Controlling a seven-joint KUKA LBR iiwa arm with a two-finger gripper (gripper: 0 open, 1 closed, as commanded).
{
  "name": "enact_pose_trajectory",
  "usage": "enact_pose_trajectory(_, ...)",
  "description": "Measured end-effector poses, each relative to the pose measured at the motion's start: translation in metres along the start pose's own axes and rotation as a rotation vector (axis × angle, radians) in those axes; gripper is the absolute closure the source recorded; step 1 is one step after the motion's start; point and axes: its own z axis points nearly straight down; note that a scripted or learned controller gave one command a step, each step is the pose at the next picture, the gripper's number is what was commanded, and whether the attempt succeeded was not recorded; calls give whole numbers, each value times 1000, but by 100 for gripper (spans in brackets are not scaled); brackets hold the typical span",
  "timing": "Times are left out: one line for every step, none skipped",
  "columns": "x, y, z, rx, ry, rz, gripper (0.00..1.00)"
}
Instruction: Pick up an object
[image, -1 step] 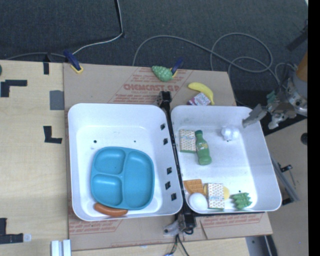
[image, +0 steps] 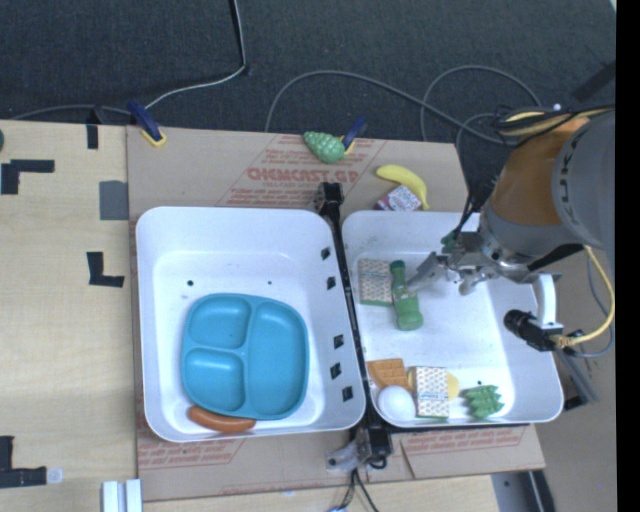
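Observation:
My gripper hangs low over the right bin, reaching in from the right, and it stands open with nothing between its fingers. Its left fingertip ends just right of a green bottle-shaped toy lying in the middle of the bin. A checked card lies flat against the toy's left side. Along the bin's front edge lie an orange cracker, a white egg, a patterned packet and a small green toy.
The left bin holds a blue divided plate and an orange sausage at its front. Behind the bins, on the cardboard, lie a green toy, a banana and a small packet. Cables trail at the back.

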Motion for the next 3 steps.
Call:
enact_pose_trajectory(27, 10, 50, -7, -3, 1, 0)
enact_pose_trajectory(32, 1, 57, -23, -5, 4, 0)
enact_pose_trajectory(34, 1, 47, -19, -1, 1, 100)
